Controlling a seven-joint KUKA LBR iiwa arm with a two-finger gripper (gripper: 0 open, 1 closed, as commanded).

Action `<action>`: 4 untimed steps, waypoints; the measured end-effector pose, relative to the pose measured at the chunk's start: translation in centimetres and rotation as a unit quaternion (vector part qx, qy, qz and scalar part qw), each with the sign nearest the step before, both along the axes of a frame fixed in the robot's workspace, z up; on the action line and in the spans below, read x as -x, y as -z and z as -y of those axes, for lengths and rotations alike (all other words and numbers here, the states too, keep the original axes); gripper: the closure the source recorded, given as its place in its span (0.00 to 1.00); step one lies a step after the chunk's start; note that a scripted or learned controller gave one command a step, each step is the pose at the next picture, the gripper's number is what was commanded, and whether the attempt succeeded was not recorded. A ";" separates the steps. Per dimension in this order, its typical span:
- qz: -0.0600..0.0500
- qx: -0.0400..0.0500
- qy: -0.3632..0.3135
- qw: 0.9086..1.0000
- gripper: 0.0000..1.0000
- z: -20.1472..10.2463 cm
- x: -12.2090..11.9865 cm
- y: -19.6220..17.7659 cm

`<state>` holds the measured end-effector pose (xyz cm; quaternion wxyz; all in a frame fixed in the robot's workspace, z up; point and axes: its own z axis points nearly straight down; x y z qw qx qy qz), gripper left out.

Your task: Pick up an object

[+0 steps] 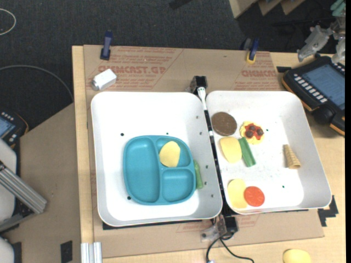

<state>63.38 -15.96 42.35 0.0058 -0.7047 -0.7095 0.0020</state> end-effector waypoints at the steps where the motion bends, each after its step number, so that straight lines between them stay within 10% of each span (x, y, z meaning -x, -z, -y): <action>1: -0.003 0.000 0.002 1.000 0.00 -7.3 2.9 24.9; 2: 0.001 0.001 0.005 1.000 0.00 -6.7 8.0 34.3; 3: 0.007 0.003 0.004 1.000 1.00 -6.7 7.6 32.8; 4: 0.012 0.002 -0.001 1.000 1.00 -14.0 4.2 23.2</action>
